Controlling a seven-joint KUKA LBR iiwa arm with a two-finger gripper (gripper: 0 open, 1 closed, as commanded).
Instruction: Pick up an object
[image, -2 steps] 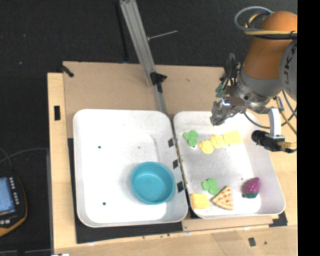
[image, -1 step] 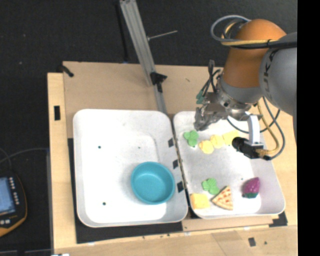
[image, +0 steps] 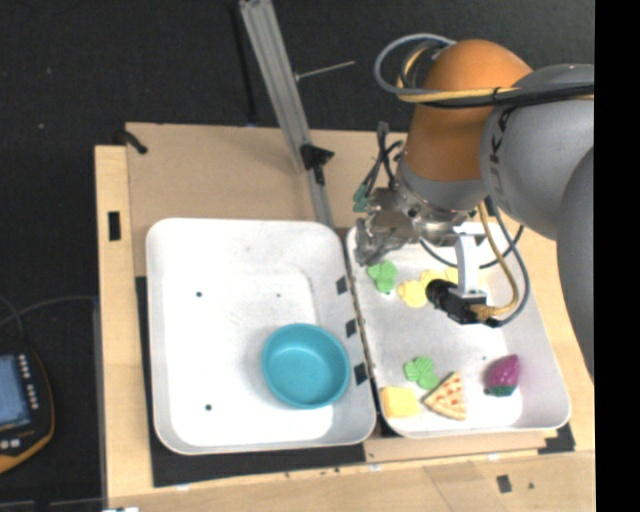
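Green leaf toy (image: 382, 275) lies in the right bin (image: 540, 350), close to its left wall at the far end, directly under the tool (image: 377, 240), whose state I cannot tell. Yellow toy (image: 412, 292) just right of it; open bin floor toward the near end.

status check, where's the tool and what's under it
Tool low over right bin's far left corner. Green toy just below it, not gripped. Yellow toy close beside.
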